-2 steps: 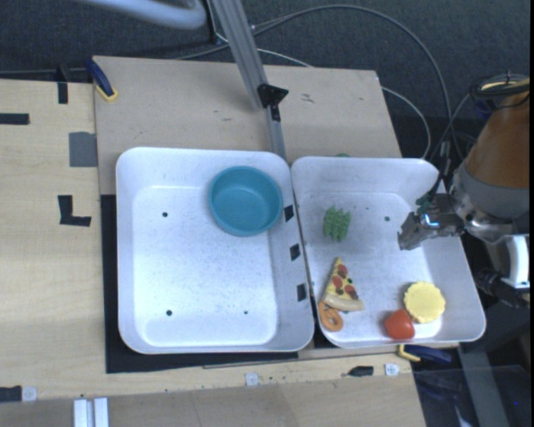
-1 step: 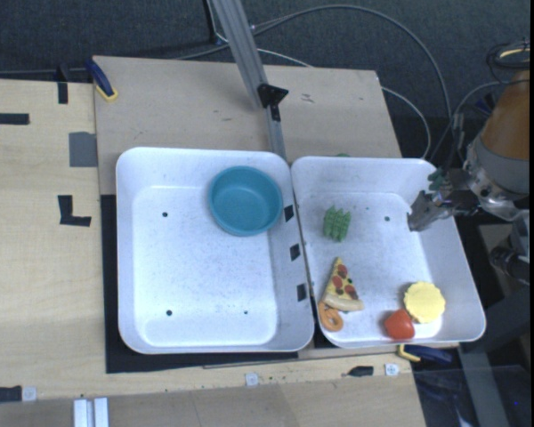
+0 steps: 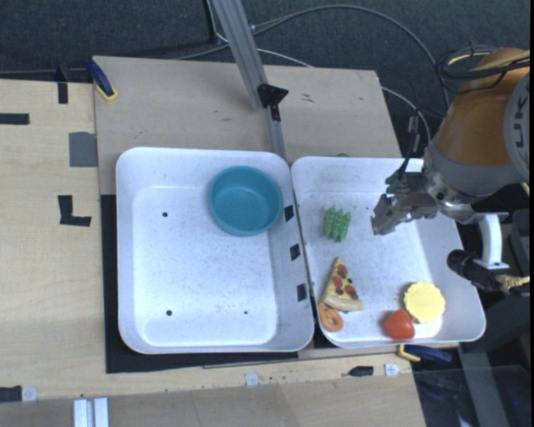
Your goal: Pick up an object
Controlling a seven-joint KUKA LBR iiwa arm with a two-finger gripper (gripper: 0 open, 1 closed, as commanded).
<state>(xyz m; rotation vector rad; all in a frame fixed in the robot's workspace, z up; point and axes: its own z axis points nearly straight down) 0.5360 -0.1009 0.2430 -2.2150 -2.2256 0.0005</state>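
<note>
**Two bins, five objects, one gripper hanging over the right bin**

We count two shallow white bins side by side on the bench: the left bin (image 3: 151, 283) and the right bin (image 3: 463, 314). Their inner rims touch along the middle.

In the left bin we see one thing, a blue bowl (image 3: 244, 200), sitting upright near the far right corner of that bin.

In the right bin we count four things. One small green ridged piece (image 3: 336, 223) lies in the left half, towards the far side. One pizza slice toy (image 3: 342, 286) lies nearer to us, close to the bin's left wall, its point aimed away from us and its crust end just beside the near rim. One red tomato-like ball (image 3: 399, 325) sits at the near edge, and one yellow scalloped piece (image 3: 424, 302) lies just beside it, to its right; the two look to be touching.

One arm reaches in from the right, and its gripper (image 3: 390, 218) hangs above the right bin's middle, right of the green piece and apart from it. We see nothing between its fingers, and we cannot tell whether they are spread or closed, since they show as one dark blurred mass.
</note>
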